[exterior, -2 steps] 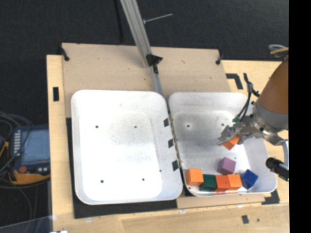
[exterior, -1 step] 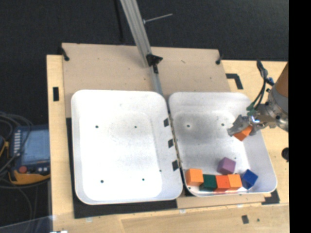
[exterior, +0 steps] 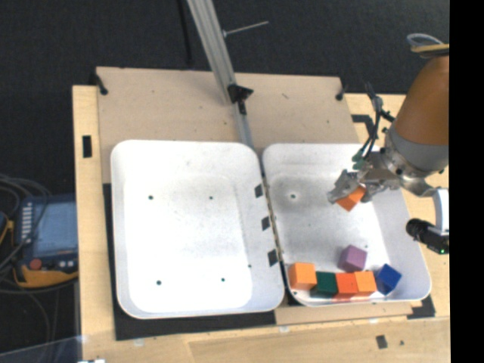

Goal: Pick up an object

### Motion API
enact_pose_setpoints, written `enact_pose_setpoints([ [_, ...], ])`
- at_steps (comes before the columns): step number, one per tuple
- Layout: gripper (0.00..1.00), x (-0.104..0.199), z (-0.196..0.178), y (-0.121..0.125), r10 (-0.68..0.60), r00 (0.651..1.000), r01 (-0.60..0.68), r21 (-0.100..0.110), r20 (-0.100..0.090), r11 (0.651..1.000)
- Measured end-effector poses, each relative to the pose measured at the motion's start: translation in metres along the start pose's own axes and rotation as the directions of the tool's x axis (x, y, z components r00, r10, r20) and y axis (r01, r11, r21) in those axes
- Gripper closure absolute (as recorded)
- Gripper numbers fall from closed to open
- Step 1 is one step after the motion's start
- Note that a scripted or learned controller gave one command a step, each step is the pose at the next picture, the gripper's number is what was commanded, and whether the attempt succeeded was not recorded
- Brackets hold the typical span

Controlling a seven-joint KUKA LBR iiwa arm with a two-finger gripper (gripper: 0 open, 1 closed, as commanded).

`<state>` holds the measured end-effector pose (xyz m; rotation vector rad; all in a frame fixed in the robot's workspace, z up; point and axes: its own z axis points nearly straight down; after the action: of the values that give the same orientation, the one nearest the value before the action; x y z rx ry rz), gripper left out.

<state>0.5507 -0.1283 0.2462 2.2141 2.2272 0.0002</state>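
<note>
Camera view: arm comes in from the right edge, orange band at upper right, grey wrist below it. Gripper [exterior: 349, 192] sits over the right bin [exterior: 393, 229], upper-centre part of it. Fingers are clamped on a small orange block [exterior: 350, 200]; the block shows between them, just below the grey fingertips, seemingly off the bin floor.

Orange block: small, boxy, bright orange w/ a darker shaded face. It's tilted, corner pointing down-left in the frame; long axis hard to tell, approx. running lower left to upper right.

Rest of right bin: row of blocks along the bottom edge, l. to r.: orange cube [exterior: 303, 274], green block [exterior: 326, 284], second orange block [exterior: 346, 283], lighter orange block [exterior: 365, 281], blue block [exterior: 388, 277]. They're touching or nearly so. Purple block [exterior: 352, 258] sits just above the row, near its middle.

Left bin [exterior: 185, 225] lies beside the right bin, centre-left of frame, both on the tan tabletop [exterior: 181, 104]. Metal rail [exterior: 214, 44] slants from top centre down to between the bins.
</note>
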Motion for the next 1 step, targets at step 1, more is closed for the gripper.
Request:
enact_pose_setpoints([
  [1,1.00,0.0437,0.0061,0.0136,0.000,1.000,0.000,0.001,0.000,1.000],
])
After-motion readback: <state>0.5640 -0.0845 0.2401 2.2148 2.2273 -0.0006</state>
